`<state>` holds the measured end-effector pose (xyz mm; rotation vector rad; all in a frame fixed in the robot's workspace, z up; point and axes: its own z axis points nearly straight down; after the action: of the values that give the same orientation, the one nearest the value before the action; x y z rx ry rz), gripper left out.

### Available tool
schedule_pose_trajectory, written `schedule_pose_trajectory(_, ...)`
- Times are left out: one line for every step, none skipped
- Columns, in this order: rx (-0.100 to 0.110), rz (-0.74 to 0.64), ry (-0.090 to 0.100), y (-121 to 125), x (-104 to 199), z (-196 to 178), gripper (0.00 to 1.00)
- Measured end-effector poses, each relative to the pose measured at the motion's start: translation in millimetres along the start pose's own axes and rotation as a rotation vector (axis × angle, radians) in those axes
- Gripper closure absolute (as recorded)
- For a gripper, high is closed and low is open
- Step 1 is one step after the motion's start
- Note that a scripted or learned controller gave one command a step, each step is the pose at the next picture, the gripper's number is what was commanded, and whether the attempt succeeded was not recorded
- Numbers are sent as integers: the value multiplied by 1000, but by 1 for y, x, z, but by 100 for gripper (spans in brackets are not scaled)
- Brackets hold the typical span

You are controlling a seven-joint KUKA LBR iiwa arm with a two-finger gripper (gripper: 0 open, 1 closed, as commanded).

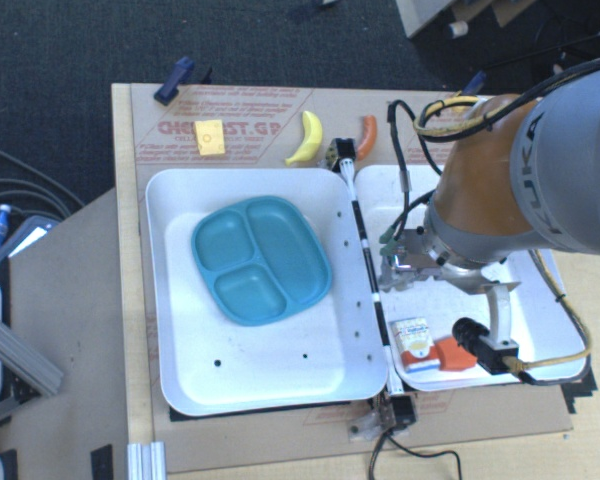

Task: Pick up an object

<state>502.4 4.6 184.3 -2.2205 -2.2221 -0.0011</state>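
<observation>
My gripper [396, 265] hangs low over the left side of the right bin [550, 363], close to the divider between the bins. The grey arm with its orange band covers most of that bin. Just below the gripper, near the bin's front edge, lies a small white carton with a printed label [412, 338], and an orange piece [452, 355] touches its right side. I see nothing between the gripper's tips. A blue divided plate [261, 258] lies flat in the left bin [180, 348].
On the cardboard behind the bins lie a yellow banana [305, 138], an orange carrot-like piece [367, 136], a small yellow block [209, 138] and a blue object [175, 80]. Cables run along the divider and over the right bin's back.
</observation>
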Motion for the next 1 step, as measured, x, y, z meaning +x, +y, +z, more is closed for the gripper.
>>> schedule_pose_trajectory(4,1,0,-24,10,0,100)
